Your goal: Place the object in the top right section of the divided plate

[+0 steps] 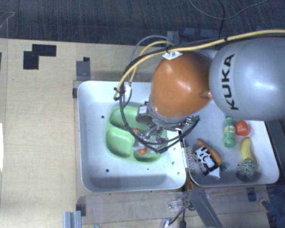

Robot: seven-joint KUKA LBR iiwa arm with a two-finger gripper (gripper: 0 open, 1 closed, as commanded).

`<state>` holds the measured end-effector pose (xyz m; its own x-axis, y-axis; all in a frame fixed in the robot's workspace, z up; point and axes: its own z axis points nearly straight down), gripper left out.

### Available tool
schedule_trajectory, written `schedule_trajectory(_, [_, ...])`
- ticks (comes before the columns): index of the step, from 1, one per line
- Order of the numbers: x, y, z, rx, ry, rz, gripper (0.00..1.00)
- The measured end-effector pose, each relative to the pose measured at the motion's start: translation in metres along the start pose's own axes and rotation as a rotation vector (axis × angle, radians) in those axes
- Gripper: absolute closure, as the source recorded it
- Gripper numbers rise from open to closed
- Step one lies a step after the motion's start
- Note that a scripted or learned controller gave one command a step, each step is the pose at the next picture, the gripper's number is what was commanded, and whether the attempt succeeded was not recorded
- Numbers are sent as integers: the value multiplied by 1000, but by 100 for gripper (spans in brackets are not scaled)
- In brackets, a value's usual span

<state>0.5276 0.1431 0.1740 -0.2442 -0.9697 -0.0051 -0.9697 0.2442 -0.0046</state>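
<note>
A light green divided plate (pixel 119 141) lies in the left white bin (pixel 92 127), partly covered by the arm. My gripper (pixel 145 144) hangs low over the plate's right side, under the orange wrist band (pixel 178 84). A small orange-red object (pixel 142 151) shows just below the gripper, over the plate's lower right part. I cannot tell whether it is between the fingers or lying on the plate.
The right bin (pixel 270 172) holds a green bottle (pixel 229 132), a red piece (pixel 242 127), a yellow banana (pixel 246 148), a dark round item (pixel 246 170) and a black-and-white pack with a carrot (pixel 206 159). Yellow and grey cables (pixel 133 70) loop above the plate.
</note>
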Motion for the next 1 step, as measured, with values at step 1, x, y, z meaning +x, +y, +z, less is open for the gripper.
schedule_trajectory(1, [-18, -56, -36, 3, -3, -238, 100])
